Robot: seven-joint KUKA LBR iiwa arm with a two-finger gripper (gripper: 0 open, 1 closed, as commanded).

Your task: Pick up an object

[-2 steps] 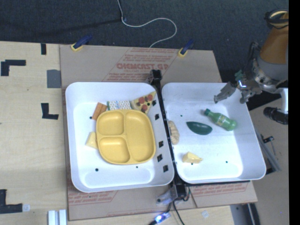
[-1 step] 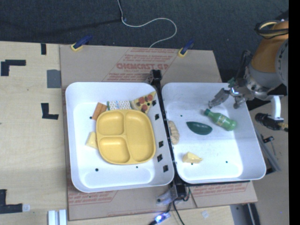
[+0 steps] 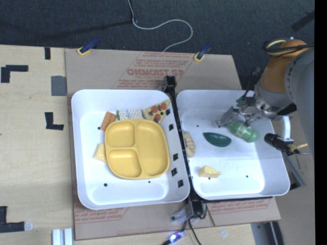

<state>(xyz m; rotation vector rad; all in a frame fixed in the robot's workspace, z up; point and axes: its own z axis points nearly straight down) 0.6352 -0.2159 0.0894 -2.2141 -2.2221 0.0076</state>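
Observation:
My gripper (image 3: pixel 239 118) hangs over the right part of the right bin (image 3: pixel 255 188), reaching in from the right. Just below it, touching or nearly touching, lies a light green translucent object (image 3: pixel 246 132). A dark green leaf-shaped piece (image 3: pixel 217 139) rests a little to the left on the bin floor. A small pale yellow chunk (image 3: pixel 208 172) sits near the front of this bin. A beige bread-like piece (image 3: pixel 189 143) leans against the bin's left wall.
The left bin (image 3: pixel 84 137) holds a yellow divided plate (image 3: pixel 137 148), an orange stick (image 3: pixel 108 120), a pizza slice (image 3: pixel 157 111) and a yellow wedge (image 3: pixel 99 152). The arm's grey body and orange band (image 3: pixel 278 70) rise at the right.

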